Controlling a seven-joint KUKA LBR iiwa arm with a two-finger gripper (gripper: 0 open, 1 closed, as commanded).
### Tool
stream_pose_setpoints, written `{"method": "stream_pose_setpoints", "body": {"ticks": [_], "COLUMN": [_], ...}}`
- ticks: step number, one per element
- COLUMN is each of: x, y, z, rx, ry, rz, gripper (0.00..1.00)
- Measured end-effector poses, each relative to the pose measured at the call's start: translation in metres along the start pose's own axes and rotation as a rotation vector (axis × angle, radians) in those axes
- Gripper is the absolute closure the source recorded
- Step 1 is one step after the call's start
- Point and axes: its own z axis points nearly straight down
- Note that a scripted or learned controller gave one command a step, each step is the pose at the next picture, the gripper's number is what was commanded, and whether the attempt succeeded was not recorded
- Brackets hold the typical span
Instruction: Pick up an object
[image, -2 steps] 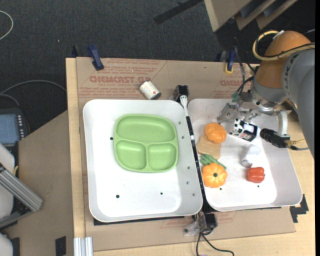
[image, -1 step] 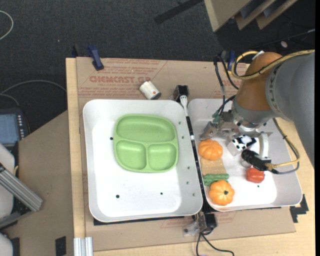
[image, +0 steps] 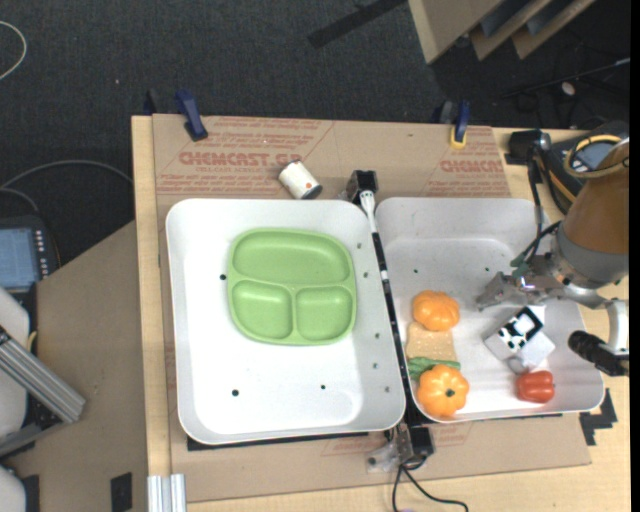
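Lowest in view sits an orange pumpkin (image: 443, 390), down-left of my claw (image: 507, 290) — a red pepper (image: 536, 386) lies below it. My claw hangs over the right bin (image: 450, 225), a checkered block (image: 522, 335) just beneath; its spread I cannot tell.

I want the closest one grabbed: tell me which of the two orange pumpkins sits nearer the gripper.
The upper pumpkin, farther from the bin's front rim. The gripper hangs just to its right; the other pumpkin lies lower down.

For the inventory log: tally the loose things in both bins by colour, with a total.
Orange: 2, upper orange piece and lower orange piece
Red: 1, red piece
Green: 1, divided plate
Tan: 1, tan piece
Black-and-white: 1, checkered block
Total: 6
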Motion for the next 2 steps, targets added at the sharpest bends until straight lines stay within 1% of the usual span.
{"method": "stream_pose_setpoints", "body": {"ticks": [1, 2], "x": [0.081, 0.060], "y": [-0.085, -0.004], "z": [0.001, 0.000], "rx": [0.002, -0.013], "ry": [0.009, 0.001], "rz": [-0.013, -0.014], "gripper": [0.00, 0.00]}}
